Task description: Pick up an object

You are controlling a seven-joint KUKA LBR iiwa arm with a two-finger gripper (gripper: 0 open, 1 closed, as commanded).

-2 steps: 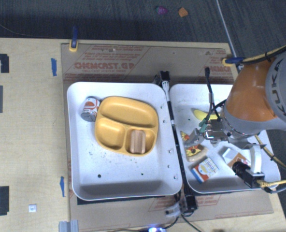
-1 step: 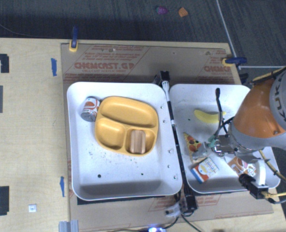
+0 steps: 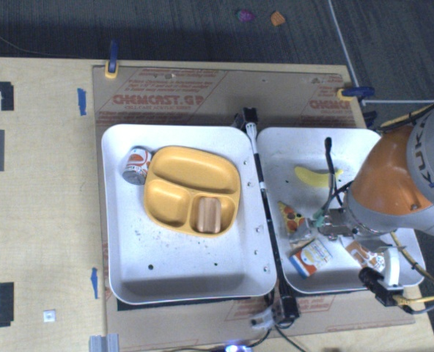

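Note:
The right bin [image 3: 276,160] holds a yellow banana [image 3: 311,175] near its back, a colourful small packet [image 3: 291,219] at its left, a white and blue carton [image 3: 310,257] toward the front, and an orange and white packet [image 3: 369,256] at the front right. My gripper [image 3: 325,224] hangs low in this bin, between the banana and the carton and just right of the colourful packet. The grey wrist and the orange band [image 3: 393,182] cover much of it. I see nothing clearly held.
The left bin [image 3: 122,270] carries a yellow divided plate [image 3: 191,171] with a brown block [image 3: 207,215] in one compartment, and a small can [image 3: 135,165] at its back left corner. A black cable [image 3: 328,156] drops over the right bin. Blue clamps [image 3: 358,92] sit on the board's back edge.

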